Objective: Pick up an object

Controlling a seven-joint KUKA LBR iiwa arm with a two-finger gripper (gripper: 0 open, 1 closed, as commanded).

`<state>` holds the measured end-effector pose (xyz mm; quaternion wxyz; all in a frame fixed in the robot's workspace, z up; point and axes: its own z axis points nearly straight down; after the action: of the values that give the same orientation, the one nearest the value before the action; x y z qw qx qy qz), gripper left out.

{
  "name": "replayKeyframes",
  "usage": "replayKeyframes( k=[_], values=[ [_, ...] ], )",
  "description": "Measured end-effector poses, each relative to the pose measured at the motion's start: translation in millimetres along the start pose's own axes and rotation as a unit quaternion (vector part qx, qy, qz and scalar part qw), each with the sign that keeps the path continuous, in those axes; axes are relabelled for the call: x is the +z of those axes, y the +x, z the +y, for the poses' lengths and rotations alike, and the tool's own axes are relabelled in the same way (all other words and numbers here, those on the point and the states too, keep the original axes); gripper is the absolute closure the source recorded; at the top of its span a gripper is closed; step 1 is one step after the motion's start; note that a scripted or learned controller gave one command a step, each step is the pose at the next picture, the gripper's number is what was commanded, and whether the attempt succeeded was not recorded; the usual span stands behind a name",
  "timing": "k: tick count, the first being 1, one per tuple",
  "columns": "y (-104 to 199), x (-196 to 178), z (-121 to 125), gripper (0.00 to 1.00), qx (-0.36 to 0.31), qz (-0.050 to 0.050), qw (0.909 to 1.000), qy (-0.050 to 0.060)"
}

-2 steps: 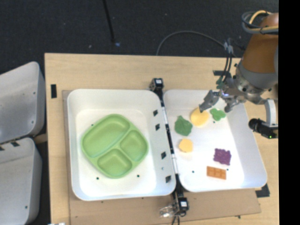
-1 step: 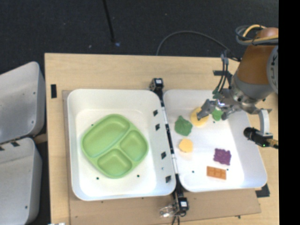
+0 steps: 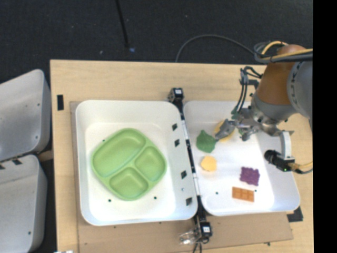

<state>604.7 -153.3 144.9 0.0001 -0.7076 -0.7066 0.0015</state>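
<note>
While reaching in from the right, hanging the gripper (image 3: 236,129) over the rear half of the right bin (image 3: 279,194), close to that bin's far wall. Noting the grey arm (image 3: 303,88) and its orange band (image 3: 276,80) lying above the bin's rear right corner.

Claw state: not being resolved at this angle; cannot tell whether spread, pressed together or pinching anything. Recording nothing as held.

Logging five loose items as lying on the floor of the right bin:
- Sitting partly under the gripper's left side, a small yellow piece (image 3: 223,131); contact not being confirmed.
- Resting just left of that, touching or nearly touching it, a green lump (image 3: 205,141), near the wall shared by the two bins.
- Lying just in front of the green lump, apart from it, a round yellow-orange item (image 3: 209,164).
- Sitting further right, near the bin's middle, a purple block (image 3: 249,175).
- Lying flat just in front of the purple block, near the front wall, an orange tile (image 3: 243,194).

Noting the left bin (image 3: 84,194) as carrying a green divided plate (image 3: 129,164), lying flat, well apart from the gripper.

Observing both bins sitting side by side on the wooden bench (image 3: 116,80), walls touching along the centre line.
</note>
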Motion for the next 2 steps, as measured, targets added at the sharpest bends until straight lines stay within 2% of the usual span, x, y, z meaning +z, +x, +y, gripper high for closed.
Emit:
replayKeyframes(
  k=[1, 2],
  values=[
    [-1, 46, 0, 0.00, 0.001, 0.000, 1.0000, 0.000],
    [-2, 33, 1, 1.00, 0.003, 0.000, 1.0000, -0.003]
  ],
)
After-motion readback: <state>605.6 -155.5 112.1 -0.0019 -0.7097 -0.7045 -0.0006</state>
